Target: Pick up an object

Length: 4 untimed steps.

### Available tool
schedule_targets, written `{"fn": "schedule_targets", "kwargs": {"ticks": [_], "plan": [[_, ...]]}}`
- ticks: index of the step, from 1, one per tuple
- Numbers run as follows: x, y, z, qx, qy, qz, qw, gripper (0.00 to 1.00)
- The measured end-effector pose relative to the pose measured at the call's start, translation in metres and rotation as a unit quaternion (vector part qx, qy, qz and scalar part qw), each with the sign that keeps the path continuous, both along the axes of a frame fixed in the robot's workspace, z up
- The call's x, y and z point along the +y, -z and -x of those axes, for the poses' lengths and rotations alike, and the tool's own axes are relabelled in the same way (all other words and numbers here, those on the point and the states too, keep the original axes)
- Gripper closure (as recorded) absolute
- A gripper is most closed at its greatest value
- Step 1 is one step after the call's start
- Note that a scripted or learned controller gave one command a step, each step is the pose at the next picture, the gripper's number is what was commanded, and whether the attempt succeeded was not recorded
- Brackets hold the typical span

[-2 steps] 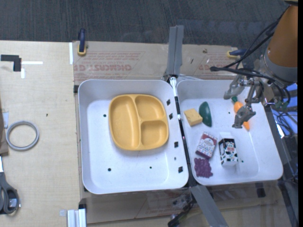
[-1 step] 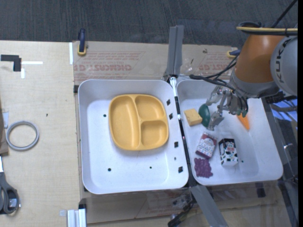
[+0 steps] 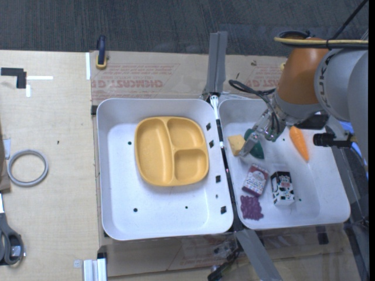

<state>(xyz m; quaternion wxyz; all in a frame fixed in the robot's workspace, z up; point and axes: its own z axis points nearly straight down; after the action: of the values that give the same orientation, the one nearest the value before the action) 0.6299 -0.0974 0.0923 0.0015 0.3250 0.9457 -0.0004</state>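
The right bin [image 3: 328, 209] holds several small items. A yellow wedge [image 3: 235, 145] lies by its left wall, with a dark green piece [image 3: 258, 152] right beside it. An orange carrot [image 3: 299, 143] lies further right. Toward the front are a red packet [image 3: 255, 180], a black-and-white carton [image 3: 283, 188] and a purple grape bunch [image 3: 251, 206]. My gripper [image 3: 255, 141] reaches down into the back left of this bin. Its tip is right at the green piece and just right of the yellow wedge. Whether it touches the green piece is unclear.
The left bin [image 3: 117, 215] holds a yellow divided plate [image 3: 171, 151]. A grey divider bar [image 3: 215, 63] runs between the bins at the back. On the bench to the left lie a grey ring [image 3: 26, 167] and scissors [image 3: 10, 244].
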Motion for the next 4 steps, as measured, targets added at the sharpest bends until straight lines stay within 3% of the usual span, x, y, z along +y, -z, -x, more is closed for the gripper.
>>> {"fn": "schedule_targets", "kwargs": {"ticks": [1, 2, 3, 4], "plan": [[-0.035, -0.037, 0.056, 0.001, -0.113, -0.0001, 0.9935, 0.00], [-0.018, 0.000, -0.011, 0.000, 0.100, -0.0002, 0.9950, 0.00], [-0.017, -0.010, -0.013, -0.001, 0.097, 0.0010, 0.9952, 1.00], [-0.123, -0.007, 0.017, -0.005, 0.071, -0.0016, 0.9975, 1.00]]}}
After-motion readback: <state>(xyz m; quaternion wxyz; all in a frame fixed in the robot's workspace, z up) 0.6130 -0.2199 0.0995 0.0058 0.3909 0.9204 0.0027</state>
